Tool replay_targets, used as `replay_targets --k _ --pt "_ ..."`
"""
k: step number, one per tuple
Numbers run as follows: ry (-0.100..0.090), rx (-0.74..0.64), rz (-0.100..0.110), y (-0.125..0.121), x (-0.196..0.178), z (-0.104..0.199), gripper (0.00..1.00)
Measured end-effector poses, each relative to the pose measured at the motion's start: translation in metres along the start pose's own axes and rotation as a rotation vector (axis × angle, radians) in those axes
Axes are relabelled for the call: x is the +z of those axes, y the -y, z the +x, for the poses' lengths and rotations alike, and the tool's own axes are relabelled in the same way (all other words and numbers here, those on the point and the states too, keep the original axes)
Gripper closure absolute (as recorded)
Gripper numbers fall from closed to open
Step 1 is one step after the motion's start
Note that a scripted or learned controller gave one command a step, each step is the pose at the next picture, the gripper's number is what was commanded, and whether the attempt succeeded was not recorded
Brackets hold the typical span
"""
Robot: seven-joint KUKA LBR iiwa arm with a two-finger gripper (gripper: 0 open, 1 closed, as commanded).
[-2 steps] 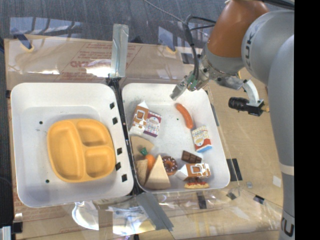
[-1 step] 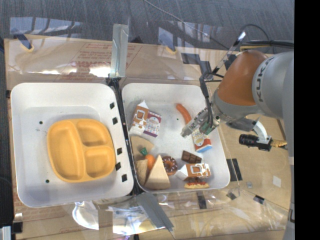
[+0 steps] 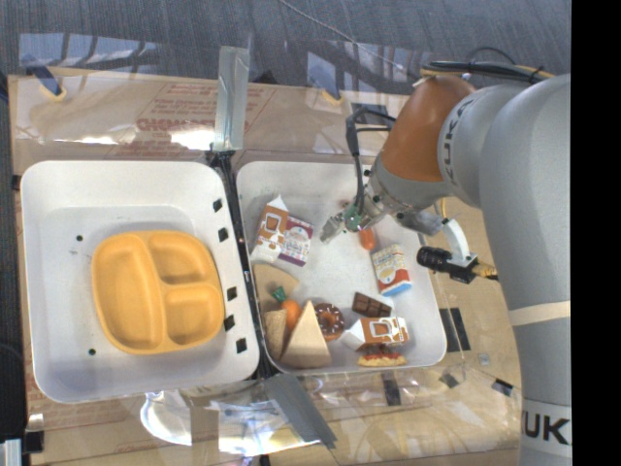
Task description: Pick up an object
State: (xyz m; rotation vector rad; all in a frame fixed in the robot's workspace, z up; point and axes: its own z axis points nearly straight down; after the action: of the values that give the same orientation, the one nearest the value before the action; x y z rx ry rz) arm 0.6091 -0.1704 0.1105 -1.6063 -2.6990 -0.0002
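Note:
My gripper [image 3: 349,223] hangs low over the upper middle of the right bin [image 3: 427,309], under the orange-banded wrist. A small orange carrot-like piece [image 3: 368,240] lies right at its lower right tip, touching or nearly so; I cannot tell if it is held. A white and brown carton [image 3: 284,234] lies to the gripper's left. Just below and to the right is a small white and red carton [image 3: 390,268].
The right bin's front holds a cheese wedge [image 3: 307,338], a chocolate donut [image 3: 330,318], a brown bar [image 3: 372,306], another carton [image 3: 379,331] and an orange piece [image 3: 291,311]. A yellow divided plate [image 3: 155,289] lies in the left bin [image 3: 49,192].

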Motion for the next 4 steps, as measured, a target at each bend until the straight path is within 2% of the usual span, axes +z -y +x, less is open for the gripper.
replay_targets --k 1,2,3,4 --pt "0.004 0.217 -0.005 -0.045 -0.108 0.023 1.0" --pt "-0.002 -0.384 0.003 -0.03 -0.021 0.009 1.0" --pt "0.0 -0.384 0.001 -0.031 -0.022 0.008 0.0" --pt "0.0 -0.224 0.002 0.016 0.009 -0.023 0.0"
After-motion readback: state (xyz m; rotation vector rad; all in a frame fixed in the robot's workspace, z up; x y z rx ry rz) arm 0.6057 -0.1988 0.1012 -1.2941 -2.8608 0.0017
